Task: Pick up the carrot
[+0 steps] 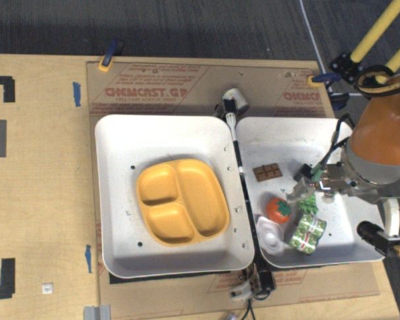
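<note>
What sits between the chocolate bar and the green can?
In the camera view, the carrot lies between the chocolate bar and the green can, with the tool just beside it.

**Colours on the bench**

Both bins are plain white. The left one holds a yellow plate. In the right bin, a brown chocolate bar with a grid pattern lies far left, and the carrot is orange-red with a green top. A green, white-marked can sits near it, beside a white cup. The arm is grey with an orange band.
</note>
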